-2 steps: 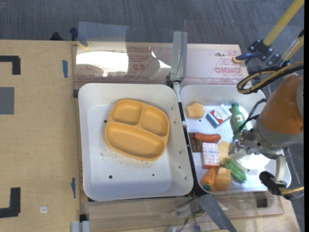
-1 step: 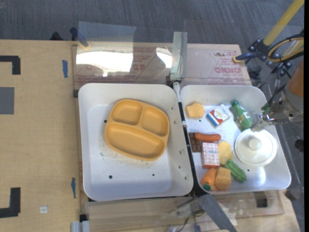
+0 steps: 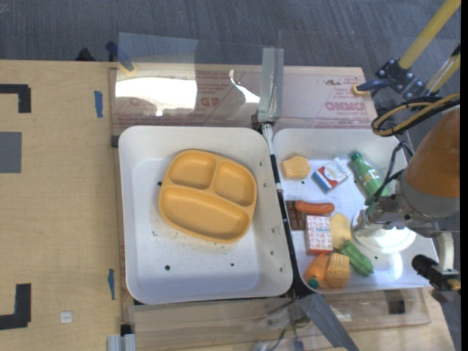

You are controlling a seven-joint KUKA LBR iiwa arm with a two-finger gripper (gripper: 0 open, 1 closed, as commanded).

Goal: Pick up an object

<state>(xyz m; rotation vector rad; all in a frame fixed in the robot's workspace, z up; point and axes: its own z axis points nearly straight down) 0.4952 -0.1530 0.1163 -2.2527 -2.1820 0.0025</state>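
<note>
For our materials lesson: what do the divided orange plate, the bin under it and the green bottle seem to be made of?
Divided orange plate: likely moulded plastic, matt, with rounded compartment ridges and even colour.
Bin under it: probably white plastic, smooth, with a soft sheen and rounded corners.
Green bottle: seemingly glossy plastic, a toy; highlights glint on it.

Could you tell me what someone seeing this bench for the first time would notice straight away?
The eye goes first to the big yellow divided plate, lying alone in the left bin. Next comes the bright heap of toy food in the right bin: a green bottle, a sausage, a waffle piece and small cartons. The arm, grey with an orange band, reaches down over that bin's right side.
</note>
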